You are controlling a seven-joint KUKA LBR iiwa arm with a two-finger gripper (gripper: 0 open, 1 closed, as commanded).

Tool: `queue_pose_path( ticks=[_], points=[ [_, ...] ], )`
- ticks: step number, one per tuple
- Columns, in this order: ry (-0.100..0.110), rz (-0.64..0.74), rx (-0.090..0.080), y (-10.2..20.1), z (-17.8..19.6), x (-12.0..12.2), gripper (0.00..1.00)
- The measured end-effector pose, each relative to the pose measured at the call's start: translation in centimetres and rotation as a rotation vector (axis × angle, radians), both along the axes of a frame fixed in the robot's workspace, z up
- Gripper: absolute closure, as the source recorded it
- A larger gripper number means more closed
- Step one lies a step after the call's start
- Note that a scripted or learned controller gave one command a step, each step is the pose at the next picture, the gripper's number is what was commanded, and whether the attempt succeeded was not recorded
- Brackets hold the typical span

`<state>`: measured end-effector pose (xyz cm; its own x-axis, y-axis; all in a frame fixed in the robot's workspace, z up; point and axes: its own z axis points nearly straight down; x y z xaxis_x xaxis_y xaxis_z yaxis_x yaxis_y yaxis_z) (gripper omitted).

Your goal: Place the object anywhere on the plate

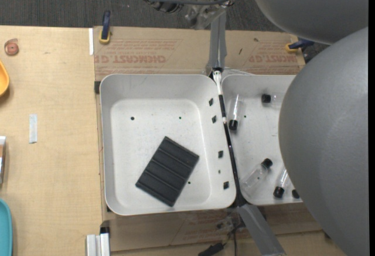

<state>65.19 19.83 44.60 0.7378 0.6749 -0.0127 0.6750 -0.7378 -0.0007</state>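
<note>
You see a black ribbed rectangular plate [168, 170], flat and askew in the left bin, several clear black-capped vials [233, 113] lying scattered in the right bin.

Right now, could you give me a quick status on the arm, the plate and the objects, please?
Arm looms over right bin. Dark ridged plate lies flat in left bin, bare. Clear vials in right bin.

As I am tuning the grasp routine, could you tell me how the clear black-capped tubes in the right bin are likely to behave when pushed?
The tubes look round and lie on their sides, so a push would probably roll them. Their clear walls look smooth, so fingers may slip. They look small and thin, so probably light and easily knocked about the right bin.
</note>
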Motion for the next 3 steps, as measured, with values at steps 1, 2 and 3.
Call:
queue_pose_path(
  ticks=[1, 2, 3],
  points=[
    [-0.001, 0.537, 0.008, 2.1, -0.7, -0.8, 1.0],
    [-0.001, 0.95, 0.01, 3.0, -0.6, 0.8, 1.0],
    [0.003, 1.688, 0.013, 2.1, -4.1, 0.6, 1.0]
  ],
)
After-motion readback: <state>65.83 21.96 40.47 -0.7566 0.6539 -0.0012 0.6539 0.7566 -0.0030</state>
